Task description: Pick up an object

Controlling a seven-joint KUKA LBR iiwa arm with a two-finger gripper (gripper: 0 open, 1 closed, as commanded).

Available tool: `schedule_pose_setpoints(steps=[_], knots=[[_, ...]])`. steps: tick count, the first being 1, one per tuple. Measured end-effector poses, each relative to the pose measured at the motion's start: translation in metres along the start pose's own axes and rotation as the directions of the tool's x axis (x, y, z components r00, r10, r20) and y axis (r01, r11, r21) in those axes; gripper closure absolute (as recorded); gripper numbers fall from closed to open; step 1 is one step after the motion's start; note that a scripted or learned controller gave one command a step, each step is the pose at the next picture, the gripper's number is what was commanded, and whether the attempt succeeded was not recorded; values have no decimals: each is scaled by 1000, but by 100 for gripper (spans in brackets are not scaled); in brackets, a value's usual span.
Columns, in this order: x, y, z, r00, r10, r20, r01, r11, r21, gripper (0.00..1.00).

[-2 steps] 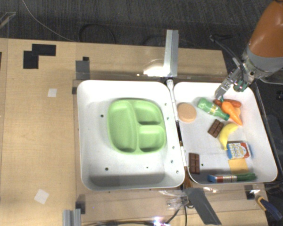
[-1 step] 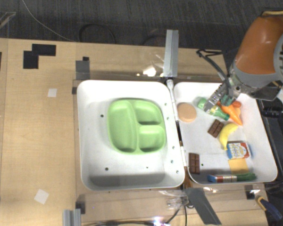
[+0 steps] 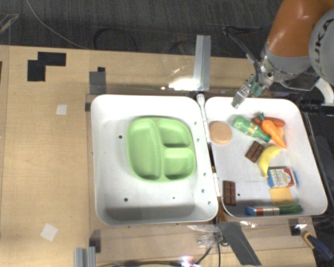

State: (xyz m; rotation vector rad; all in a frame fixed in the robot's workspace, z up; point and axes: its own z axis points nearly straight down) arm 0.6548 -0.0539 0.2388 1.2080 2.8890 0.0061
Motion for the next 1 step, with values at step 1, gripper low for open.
schedule_pose_setpoints(steps=[1], knots=[[20,25,-36,978,211,-1,-211,978,1,100]])
